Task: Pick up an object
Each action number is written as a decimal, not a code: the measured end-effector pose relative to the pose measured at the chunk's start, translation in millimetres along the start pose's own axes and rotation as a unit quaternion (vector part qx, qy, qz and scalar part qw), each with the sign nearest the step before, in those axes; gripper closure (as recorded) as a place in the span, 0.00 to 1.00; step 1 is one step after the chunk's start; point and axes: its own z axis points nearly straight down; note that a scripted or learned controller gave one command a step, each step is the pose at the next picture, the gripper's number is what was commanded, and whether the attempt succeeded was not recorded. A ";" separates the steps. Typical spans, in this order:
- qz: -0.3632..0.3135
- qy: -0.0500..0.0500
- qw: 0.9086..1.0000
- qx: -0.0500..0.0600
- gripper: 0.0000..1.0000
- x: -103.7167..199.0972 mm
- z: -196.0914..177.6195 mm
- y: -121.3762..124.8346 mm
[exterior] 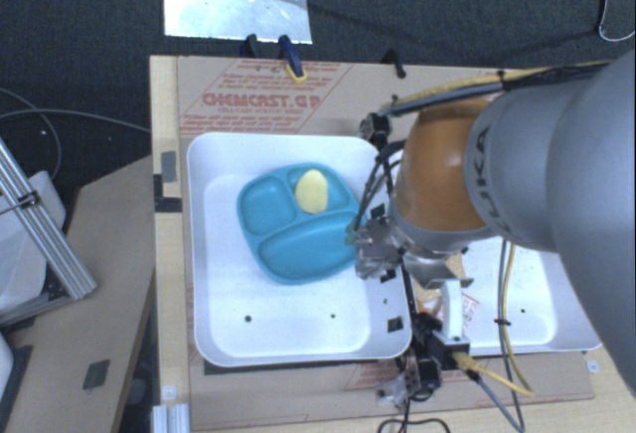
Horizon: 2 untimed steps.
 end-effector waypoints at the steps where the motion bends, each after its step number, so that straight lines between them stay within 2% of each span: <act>1: -0.008 0.006 1.000 -0.017 1.00 49.8 -154.9 35.9; 2: -0.004 0.001 1.000 -0.007 1.00 53.5 -49.6 162.3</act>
